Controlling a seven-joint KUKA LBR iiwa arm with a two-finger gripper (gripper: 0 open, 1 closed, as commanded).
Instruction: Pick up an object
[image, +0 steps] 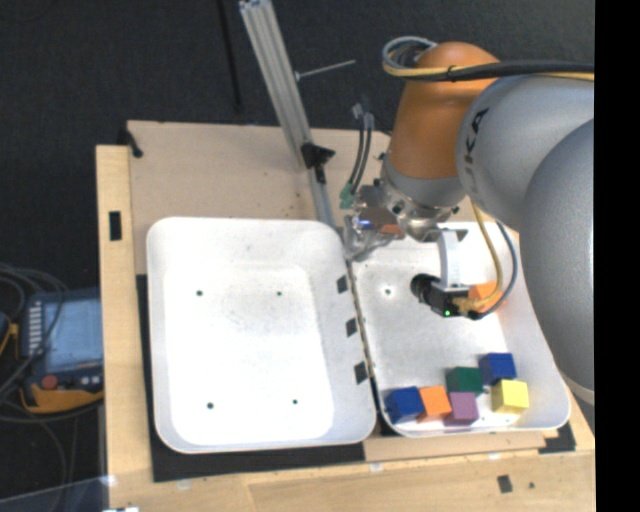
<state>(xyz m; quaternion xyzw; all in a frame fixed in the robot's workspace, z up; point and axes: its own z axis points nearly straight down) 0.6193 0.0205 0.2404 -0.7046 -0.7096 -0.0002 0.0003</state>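
Several small blocks lie along the near edge of the right bin (400, 330): a blue one (404, 402), orange (436, 401), purple (463, 407), green (463, 380), a second blue (497, 366) and yellow (511, 395). The arm's orange band (440, 110) hangs over the far part of that bin. My gripper (364, 233) sits at the bin's far left corner, close to the divide between the bins and well away from the blocks. Nothing shows in its grasp.
The left bin (245, 330) lies beside the right one. A slanted metal rail (290, 110) runs down to the far edge between the bins. A black part with an orange cable (445, 295) hangs under the wrist over the right bin.
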